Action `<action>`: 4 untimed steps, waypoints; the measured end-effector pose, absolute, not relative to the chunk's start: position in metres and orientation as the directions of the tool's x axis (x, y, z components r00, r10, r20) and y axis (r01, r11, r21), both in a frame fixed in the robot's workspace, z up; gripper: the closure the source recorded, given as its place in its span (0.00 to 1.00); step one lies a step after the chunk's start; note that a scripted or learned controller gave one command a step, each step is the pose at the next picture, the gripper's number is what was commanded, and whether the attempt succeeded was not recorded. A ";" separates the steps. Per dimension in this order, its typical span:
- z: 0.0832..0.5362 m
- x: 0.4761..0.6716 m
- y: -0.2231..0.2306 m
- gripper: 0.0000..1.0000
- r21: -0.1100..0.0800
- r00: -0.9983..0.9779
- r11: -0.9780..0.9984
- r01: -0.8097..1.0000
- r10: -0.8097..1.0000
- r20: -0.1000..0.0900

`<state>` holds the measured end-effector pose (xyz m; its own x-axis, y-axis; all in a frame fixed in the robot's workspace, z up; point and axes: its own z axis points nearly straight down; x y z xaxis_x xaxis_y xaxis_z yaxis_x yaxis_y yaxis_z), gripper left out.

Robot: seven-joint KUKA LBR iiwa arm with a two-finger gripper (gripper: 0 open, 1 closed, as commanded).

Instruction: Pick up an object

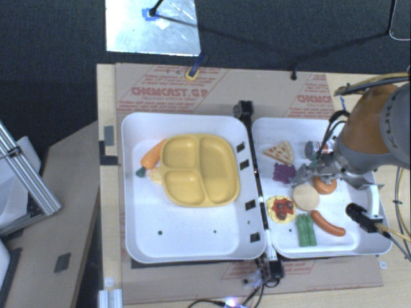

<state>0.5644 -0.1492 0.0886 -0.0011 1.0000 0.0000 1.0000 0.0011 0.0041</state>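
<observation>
My gripper (313, 172) is low over the right bin (359, 246), near its middle. Toy food lies around it: a pizza slice (280, 152) and purple grapes (283, 171) to its left, a pale round bun (306, 197) just below it, and an orange-red piece (325, 186) right beside it, partly hidden under the wrist. Whether the gripper touches any of these cannot be made out. Nearer the front edge lie a small round pizza (280, 208), a green vegetable (306, 230) and a red sausage (328, 224).
The left bin (186, 242) holds a yellow divided plate (196, 170) with an orange carrot (152, 154) against its left side. A raised divider (255, 172) runs between the two bins. The arm (379, 127) comes in from the right.
</observation>
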 end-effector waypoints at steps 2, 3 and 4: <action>0.147 0.567 -0.159 1.00 0.005 0.000 0.000 1.000 1.000 -0.001; 0.191 0.567 -0.154 1.00 0.005 -0.004 0.004 1.000 1.000 -0.001; 0.227 0.568 -0.155 1.00 0.005 -0.004 0.004 1.000 1.000 -0.001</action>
<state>0.5680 -0.1546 0.2268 -0.0040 1.0000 -0.0014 1.0000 0.0040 0.0054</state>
